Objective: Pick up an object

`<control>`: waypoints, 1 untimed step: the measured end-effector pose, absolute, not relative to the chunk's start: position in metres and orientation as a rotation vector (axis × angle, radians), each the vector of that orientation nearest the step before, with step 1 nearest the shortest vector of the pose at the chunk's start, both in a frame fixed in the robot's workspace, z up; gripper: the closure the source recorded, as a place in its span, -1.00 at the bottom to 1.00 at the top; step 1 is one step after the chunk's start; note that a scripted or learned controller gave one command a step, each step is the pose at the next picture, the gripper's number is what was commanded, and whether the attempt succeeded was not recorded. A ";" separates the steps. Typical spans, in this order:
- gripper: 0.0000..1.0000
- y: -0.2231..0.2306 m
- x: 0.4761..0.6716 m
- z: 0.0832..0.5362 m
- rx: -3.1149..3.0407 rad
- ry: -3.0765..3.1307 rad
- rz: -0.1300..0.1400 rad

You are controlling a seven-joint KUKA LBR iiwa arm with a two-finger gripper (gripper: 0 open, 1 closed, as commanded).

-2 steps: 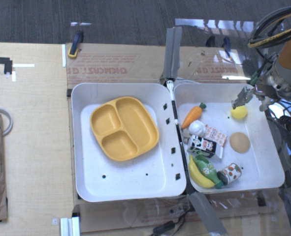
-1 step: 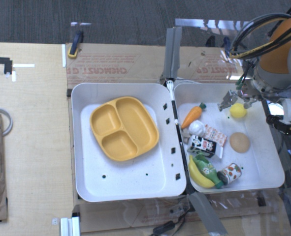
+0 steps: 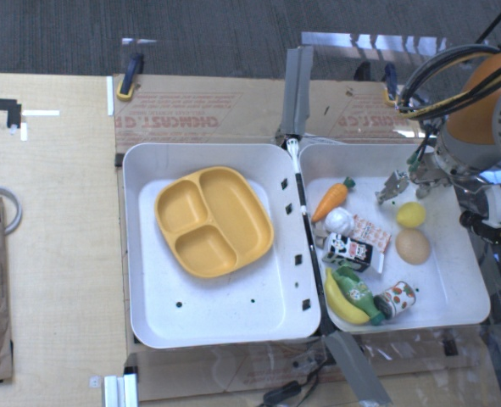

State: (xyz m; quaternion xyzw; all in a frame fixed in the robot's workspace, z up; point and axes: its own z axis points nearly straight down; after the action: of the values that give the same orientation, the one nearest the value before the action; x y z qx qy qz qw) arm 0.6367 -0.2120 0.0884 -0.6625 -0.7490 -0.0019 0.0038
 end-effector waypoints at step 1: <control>-1.00 -0.191 0.627 0.206 -2.157 -2.283 0.004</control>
State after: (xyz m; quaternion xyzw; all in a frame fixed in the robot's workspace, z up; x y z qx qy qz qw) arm 0.6274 -0.1907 0.2056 -0.6867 -0.7270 0.0014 0.0005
